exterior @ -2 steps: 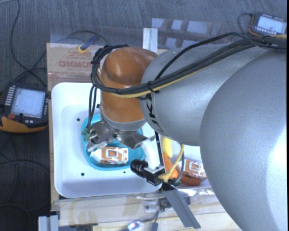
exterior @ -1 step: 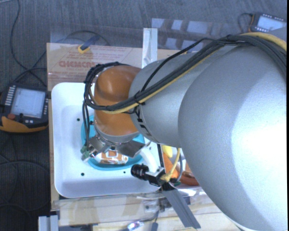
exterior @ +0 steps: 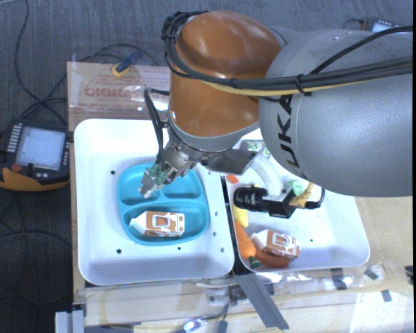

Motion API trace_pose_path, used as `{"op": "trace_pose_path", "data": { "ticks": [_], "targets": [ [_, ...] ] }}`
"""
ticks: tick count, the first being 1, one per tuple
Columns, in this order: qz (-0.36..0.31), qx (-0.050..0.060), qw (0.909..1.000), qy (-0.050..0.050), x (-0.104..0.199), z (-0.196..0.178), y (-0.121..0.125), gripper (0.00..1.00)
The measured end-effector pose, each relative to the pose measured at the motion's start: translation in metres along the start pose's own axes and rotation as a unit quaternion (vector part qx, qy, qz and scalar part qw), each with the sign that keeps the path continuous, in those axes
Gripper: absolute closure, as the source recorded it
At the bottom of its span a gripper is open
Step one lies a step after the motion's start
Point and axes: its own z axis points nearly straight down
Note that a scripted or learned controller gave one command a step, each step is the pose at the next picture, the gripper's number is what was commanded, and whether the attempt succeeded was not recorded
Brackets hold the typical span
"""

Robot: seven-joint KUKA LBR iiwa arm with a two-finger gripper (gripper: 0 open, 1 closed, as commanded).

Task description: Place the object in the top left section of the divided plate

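While my gripper [exterior: 152, 182] hovers over the divided plate [exterior: 197, 217], an orange-and-white carton [exterior: 157, 223] lies in its wide near section.

I read the arm as reaching across from the right so the tool comes down over the plate's top left section, the small compartment the task names. Something small and pale seems to sit at the tip, but I cannot tell whether the pincer is open or closed, or whether it grips anything. The blue plate sits in the left bin [exterior: 97, 193], near its middle, easy to reach from above. A second, similar carton [exterior: 281, 242] lies in the right bin [exterior: 347, 245] beside a carrot [exterior: 244, 241], well apart from the plate.
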Motion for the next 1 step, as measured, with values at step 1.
{"op": "trace_pose_path", "data": {
  "ticks": [1],
  "targets": [
    [-0.080, 0.002, 0.9968, 0.002, 0.0097, 0.1304, 0.0060, 1.00]
  ]
}}
